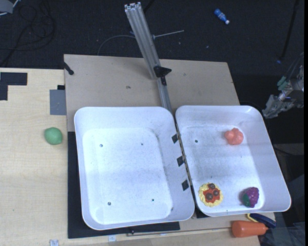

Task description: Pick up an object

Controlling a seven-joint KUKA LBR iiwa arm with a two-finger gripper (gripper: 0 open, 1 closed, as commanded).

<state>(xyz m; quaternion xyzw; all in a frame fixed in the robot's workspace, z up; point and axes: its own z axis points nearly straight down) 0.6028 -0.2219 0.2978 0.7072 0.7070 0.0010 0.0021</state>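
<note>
Hovering well off the right bin's [269, 137] far right corner, the gripper [283, 99] hasn't begun its approach; next it must descend over the knobbly orange-pink toy [234, 136] near that bin's far edge.

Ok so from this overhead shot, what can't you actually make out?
Gripper, camera view: small and blurred at the right edge, so the finger state is unreadable.
Orange object below the right bin: it sits against a dark blue and yellow thing, and its identity is unclear.
Blue item on the dark floor: too small to identify.
Yellow toy in the right bin: its red detail is too blurred to name.
</note>
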